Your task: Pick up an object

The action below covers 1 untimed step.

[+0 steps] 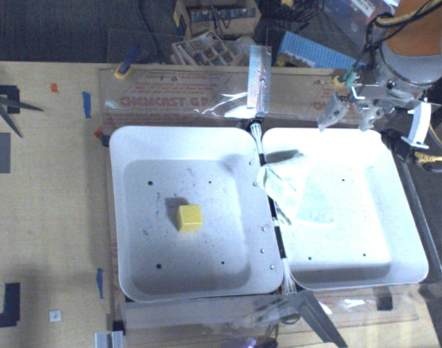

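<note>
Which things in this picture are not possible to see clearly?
- Arm: cut off by the camera view's top right edge above the pincer.
- Pale thing in the right bin: washed out by glare, identity unclear.
- Yellow block in the left bin: underside hidden.

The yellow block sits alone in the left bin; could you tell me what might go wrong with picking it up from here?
The claw hovers at the right bin's far rim, so it must cross the divider between bins. The yellow block is small, so a slight misalignment could nudge it away across the left bin.
</note>
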Each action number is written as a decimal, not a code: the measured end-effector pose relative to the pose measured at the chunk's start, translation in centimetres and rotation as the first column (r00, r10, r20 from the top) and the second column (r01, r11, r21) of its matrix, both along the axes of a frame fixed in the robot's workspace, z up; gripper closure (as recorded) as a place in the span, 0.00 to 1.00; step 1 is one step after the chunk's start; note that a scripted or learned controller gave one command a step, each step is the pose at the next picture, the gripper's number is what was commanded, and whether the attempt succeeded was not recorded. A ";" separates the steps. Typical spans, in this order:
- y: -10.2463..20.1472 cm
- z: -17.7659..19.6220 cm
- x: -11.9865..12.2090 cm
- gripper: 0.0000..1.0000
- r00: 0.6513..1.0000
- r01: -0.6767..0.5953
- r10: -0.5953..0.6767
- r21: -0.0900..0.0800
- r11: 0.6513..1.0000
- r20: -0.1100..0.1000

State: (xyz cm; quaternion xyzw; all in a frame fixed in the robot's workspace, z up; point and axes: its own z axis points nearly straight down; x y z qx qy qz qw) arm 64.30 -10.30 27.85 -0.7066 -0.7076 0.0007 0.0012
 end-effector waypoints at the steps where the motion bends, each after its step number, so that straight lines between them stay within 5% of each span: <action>1: 2.5 -9.6 -5.7 0.00 1.000 -0.020 0.020 0.000 1.000 0.001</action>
